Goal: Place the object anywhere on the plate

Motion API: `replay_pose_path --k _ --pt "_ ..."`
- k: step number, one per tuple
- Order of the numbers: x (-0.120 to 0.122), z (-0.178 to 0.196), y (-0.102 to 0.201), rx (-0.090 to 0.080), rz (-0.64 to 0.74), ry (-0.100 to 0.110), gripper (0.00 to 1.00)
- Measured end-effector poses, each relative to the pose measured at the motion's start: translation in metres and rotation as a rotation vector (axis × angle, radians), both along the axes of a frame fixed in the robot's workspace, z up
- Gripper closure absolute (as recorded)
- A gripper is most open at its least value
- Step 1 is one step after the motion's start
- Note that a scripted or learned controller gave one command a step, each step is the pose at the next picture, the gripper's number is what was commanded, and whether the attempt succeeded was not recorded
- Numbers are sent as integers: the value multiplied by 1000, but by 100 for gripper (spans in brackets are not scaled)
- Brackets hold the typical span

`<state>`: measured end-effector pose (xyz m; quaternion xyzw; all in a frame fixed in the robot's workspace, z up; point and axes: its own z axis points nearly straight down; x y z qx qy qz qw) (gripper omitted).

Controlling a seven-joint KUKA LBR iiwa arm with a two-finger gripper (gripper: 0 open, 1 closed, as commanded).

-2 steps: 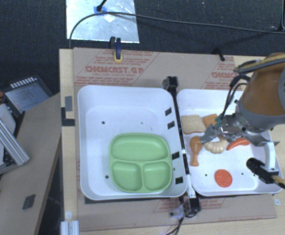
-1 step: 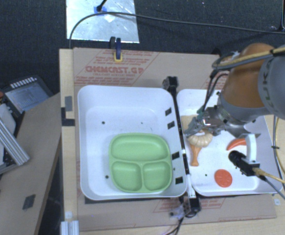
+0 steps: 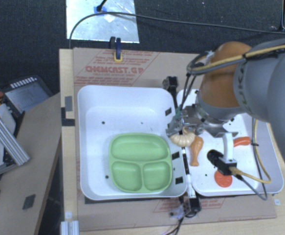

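Where the two white bins meet, the gripper (image 3: 180,127) hangs low over the dividing rims, at the end of the grey arm (image 3: 264,82) reaching in from the right. Whether it is open or closed cannot be told from this angle, since the wrist body covers its tip. Nothing can be seen held in it.

Just below it, a pale, ridged, croissant-shaped piece (image 3: 183,139) lies at the left edge of the right bin (image 3: 245,161), against the divider. It is very close to the gripper, though contact cannot be made out. An orange drumstick-shaped piece (image 3: 196,152) lies touching the pale piece on its right side. Farther right in the same bin are a small orange-red piece (image 3: 241,142) and a red round piece (image 3: 224,180), well apart from each other.

The green three-compartment plate (image 3: 138,150) sits in the near part of the left bin (image 3: 113,111), with nothing on it. Both bins rest on a printed cardboard sheet (image 3: 132,67) on the bench (image 3: 44,146).
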<state>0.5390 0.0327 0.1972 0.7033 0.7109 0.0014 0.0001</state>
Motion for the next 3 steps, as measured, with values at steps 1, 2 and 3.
replay_pose_path --k 1,2,3 --pt "8 9 63 1 0 -1 100" --pt "8 31 113 1 0 -1 100" --pt "8 30 110 -1 -6 2 0"
